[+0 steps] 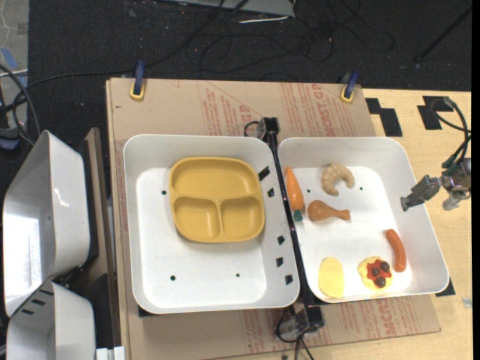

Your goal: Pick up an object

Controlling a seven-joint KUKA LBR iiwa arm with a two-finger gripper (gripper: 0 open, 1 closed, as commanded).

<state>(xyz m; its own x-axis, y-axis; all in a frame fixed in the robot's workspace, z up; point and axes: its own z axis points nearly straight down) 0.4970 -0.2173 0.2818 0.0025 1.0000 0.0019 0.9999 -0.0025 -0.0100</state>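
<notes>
Robotics lab, clamped cardboard bench (225, 100), loose cables (225, 40), white bins (142, 201)

Gripper (429, 190) noted at the right margin: a small assembly in grey and dark metal. One dark, angular finger (417, 193) projects from a lighter grey body with blocky edges. A thin black cable (459, 156) runs above it. Finer details too small to make out.

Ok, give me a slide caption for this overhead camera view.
Gripper at the right bin's edge above toy food; yellow plate in the left bin.
</notes>
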